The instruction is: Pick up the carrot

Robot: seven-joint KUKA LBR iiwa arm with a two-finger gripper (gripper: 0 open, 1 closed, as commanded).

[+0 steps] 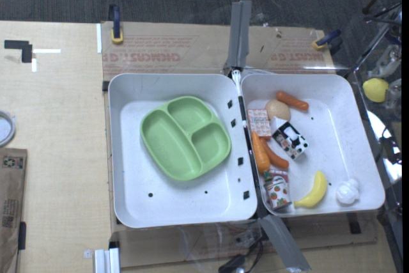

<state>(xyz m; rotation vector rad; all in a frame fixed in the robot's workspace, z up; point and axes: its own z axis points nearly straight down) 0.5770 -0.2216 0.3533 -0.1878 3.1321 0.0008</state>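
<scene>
Near edge of the right bin (367, 137), on the light wooden table (51, 137): a small printed can (276, 192) with red fruit on its label, a yellow banana (312, 190) just right of it, and a white crumpled lump (347, 192) in the near right corner. Just beyond the can lies the carrot (259, 150): orange, long and tapered, lying flat along the bin's left wall with its length running near to far, nothing on top of it and nothing gripping it. A shorter red-orange stick (276, 158) lies touching its right side, at an angle. A black-and-white block (289, 139) sits just right of those two. Farther on, a red-and-white packet (257, 118) lies at the carrot's far end, then a pale round piece (277, 109) and another red-orange stick (292, 100) near the far wall. End effector: cannot tell how far open it is or whether it has hold of anything. The left bin (121, 150) carries a green divided plate (185, 137).
</scene>
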